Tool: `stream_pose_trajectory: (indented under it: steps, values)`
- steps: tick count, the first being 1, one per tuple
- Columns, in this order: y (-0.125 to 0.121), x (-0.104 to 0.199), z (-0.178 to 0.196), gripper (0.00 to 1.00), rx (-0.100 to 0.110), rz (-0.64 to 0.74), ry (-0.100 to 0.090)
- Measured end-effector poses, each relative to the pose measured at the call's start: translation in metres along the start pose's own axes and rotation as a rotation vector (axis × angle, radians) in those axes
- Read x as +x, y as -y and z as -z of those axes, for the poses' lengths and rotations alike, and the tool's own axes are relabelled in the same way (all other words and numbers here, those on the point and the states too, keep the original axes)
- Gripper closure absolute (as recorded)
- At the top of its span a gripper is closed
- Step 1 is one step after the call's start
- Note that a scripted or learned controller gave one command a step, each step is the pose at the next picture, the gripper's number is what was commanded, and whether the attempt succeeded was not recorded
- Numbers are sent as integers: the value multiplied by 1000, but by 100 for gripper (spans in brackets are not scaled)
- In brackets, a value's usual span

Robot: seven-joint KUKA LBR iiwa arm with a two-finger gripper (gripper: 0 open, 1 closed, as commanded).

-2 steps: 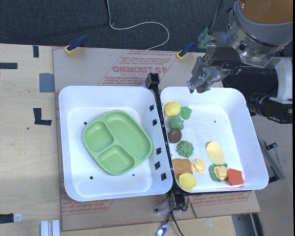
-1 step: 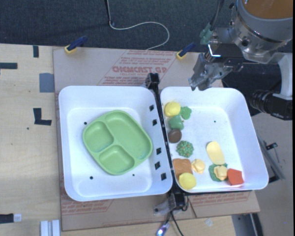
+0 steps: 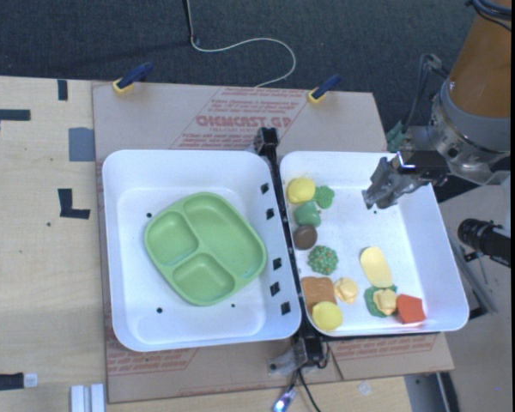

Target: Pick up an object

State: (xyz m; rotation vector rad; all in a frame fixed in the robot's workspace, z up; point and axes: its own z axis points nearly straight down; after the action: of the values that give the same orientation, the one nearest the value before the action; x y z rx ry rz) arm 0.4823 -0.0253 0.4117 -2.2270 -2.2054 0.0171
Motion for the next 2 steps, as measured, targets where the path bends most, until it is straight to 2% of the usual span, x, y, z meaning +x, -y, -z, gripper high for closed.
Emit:
stream_pose_trajectory:
  steps: [1, 2]
  values:
    - [-1, 21, 2, 100, -11, 11, -2]
    - [0, 106, -14, 100, -9, 19, -3]
